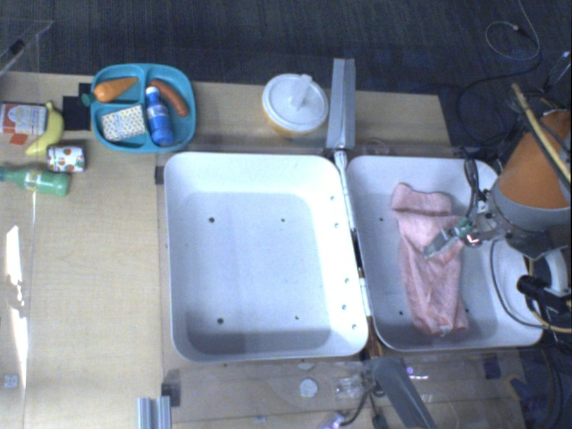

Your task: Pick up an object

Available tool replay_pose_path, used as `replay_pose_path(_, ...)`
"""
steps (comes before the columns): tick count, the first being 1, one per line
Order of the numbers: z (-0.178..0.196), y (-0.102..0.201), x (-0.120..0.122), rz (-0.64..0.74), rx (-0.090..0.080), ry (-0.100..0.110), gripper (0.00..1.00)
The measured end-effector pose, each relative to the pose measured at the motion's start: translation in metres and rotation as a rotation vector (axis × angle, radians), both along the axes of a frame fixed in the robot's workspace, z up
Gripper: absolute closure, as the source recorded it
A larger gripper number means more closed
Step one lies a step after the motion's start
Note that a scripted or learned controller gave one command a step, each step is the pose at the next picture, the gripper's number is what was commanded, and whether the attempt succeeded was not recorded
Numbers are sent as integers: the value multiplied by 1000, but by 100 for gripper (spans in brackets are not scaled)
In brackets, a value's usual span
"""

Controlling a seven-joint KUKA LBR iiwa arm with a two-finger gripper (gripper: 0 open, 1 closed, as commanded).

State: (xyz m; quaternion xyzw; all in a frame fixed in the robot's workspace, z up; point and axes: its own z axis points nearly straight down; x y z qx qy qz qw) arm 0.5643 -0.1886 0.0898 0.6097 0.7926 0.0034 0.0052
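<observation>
One candidate is seen: pink cloth (427, 257), lying crumpled in right bin (384, 324). Gripper (444, 242) is positioned low over cloth's right edge; opening width cannot be told. A raised fold should be targeted, pinched deep, then lifted straight up.

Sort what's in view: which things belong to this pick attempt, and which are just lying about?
Job in hand:
pink cloth lying in the right bin
gripper down over the cloth

Lying about:
left bin
blue divided tray with toy food
white lidded cup
banana
small can
green bottle
</observation>
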Motion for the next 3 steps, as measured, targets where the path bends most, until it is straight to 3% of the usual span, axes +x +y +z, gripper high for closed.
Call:
replay_pose_path(1, -1, -16, 20, -133, 2, 2, 0)
replay_pose_path(2, 0, 23, -22, 21, -2, -2, 0)
replay_pose_path(3, 13, 24, -19, 23, -2, -10, 100)
